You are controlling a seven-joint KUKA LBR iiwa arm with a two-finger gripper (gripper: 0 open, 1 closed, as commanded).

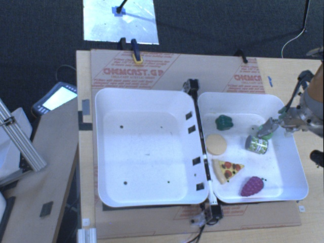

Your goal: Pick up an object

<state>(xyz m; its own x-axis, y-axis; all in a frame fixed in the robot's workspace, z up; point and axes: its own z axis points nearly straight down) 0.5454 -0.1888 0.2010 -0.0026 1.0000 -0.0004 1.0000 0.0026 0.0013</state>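
Purple grapes [252,186] nearest in the right bin [291,158], pizza slice [227,169] beside them, tan disc [217,145], tin can [257,145] right of it, gripper [265,129] directly over the can, finger spread unclear, green pepper [224,122] farthest

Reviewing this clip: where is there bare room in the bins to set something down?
The left bin has a bare floor wall to wall. In the right bin, the gripper, can, green toy, round cookie, pizza slice and grapes crowd the middle and front; only the back strip is free.
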